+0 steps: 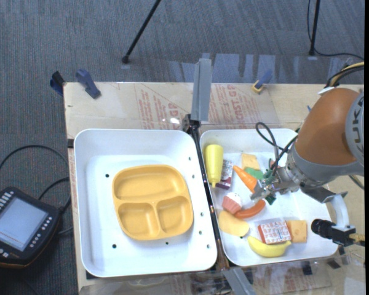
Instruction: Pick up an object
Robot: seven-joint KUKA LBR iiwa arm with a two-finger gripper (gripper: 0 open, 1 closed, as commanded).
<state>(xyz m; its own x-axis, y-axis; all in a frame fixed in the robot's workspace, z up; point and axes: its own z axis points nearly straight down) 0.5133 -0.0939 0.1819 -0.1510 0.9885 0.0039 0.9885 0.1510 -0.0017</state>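
1. The arm [332,134] reached in from the right and hung low over the right bin [234,258], with the gripper [262,193] down among a crowd of toy food. Whether the jaws were spread or pressed together could not be told, as the wrist and cables covered them.

2. No one thing was fixed by the task. The candidates all lay in the right bin: a yellow bottle [214,163] at the left wall, a carrot [244,176] just left of the gripper, a cheese wedge [251,161] on the far side, a red sausage [249,210] just below the tip, a banana [267,248] along the near edge, and a printed box [273,231] beside an orange block [298,230].

3. The main risk was the crowding: carrot, sausage and a small white piece [233,200] sat touching or nearly so, and a closing grip would likely have caught two things or wedged between them.

4. The carrot and sausage were rounded and smooth, so they could have squirted out sideways under a pinch.

5. A descent slightly off could have pushed the items toward the bin wall instead of gripping one.

6. The left bin [86,165] held a yellow tray [152,201], well apart from the arm, so it posed little danger.
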